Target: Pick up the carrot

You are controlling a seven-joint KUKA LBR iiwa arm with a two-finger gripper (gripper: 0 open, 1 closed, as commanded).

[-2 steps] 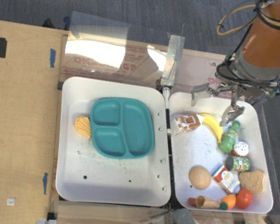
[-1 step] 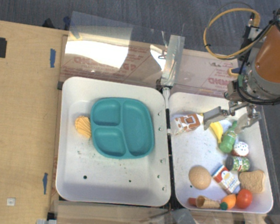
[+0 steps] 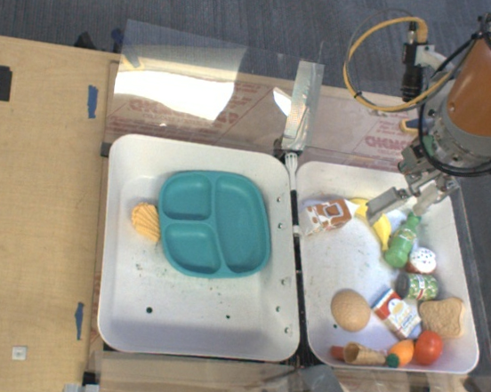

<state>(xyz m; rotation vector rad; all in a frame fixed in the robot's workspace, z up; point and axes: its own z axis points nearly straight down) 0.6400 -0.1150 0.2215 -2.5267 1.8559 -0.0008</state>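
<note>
Task looks barely started. Carrot lies at the near edge of the right bin, small orange piece with a green tip, wedged between the ice cream cone on its left and the tomato on its right. It touches or nearly touches both; can't tell which.

Pincer hangs over the far part of the same bin, above the yellow banana and the green bottle. Fingers look spread, nothing visible between them. So no grasp made.

Between pincer and carrot sit more toys: a spotted egg-like ball, a green can, a red-and-white carton, a bread slice, a potato.

Left bin holds a teal divided plate and a shell-shaped pastry, not relevant.

Left to do, judging by layout: move toward the near edge, descend, grasp, lift. Tight neighbours make a clean pinch risky.
</note>
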